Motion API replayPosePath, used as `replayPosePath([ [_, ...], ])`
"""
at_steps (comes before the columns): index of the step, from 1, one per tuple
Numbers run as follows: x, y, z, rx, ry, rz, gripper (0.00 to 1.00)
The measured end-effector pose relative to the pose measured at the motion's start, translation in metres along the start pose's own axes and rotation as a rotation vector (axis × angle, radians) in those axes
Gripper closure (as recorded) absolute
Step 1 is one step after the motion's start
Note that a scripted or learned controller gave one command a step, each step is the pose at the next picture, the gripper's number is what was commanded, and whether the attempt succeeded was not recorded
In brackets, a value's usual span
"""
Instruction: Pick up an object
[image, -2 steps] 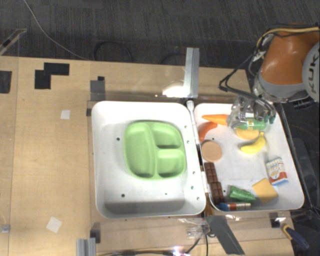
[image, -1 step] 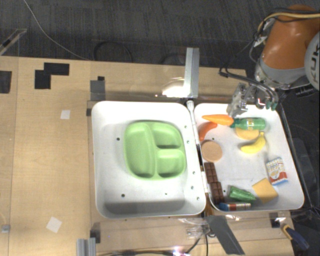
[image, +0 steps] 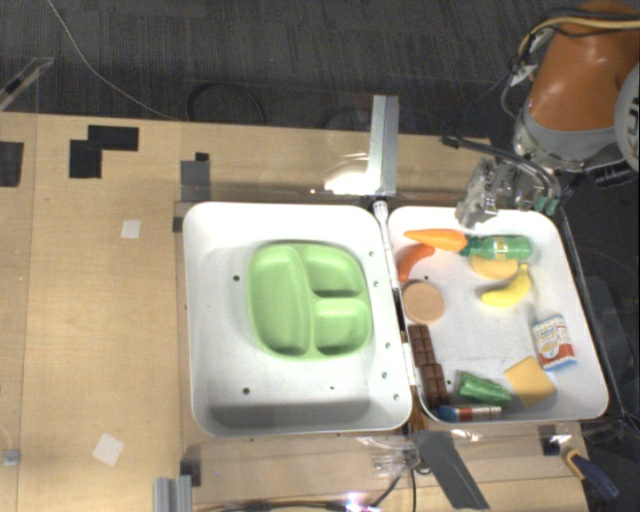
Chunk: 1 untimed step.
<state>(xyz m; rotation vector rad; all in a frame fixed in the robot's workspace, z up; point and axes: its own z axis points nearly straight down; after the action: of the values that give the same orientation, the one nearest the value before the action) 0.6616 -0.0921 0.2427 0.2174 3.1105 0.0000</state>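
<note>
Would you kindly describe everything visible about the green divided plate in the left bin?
The green divided plate is pale green with a smooth, matte, plastic look and rounded corners. Raised ridges split it into three wells: one long well along its left side and two smaller ones stacked on the right. It lies flat, right side up, near the middle of the left white bin, resting on the bin floor. All three wells hold nothing, and no other item touches it.
</note>
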Motion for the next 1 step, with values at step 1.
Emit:
replayPosePath([
  [1,0.0901,-0.0856,-0.0009,0.003,0.014,-0.109,1.0],
])
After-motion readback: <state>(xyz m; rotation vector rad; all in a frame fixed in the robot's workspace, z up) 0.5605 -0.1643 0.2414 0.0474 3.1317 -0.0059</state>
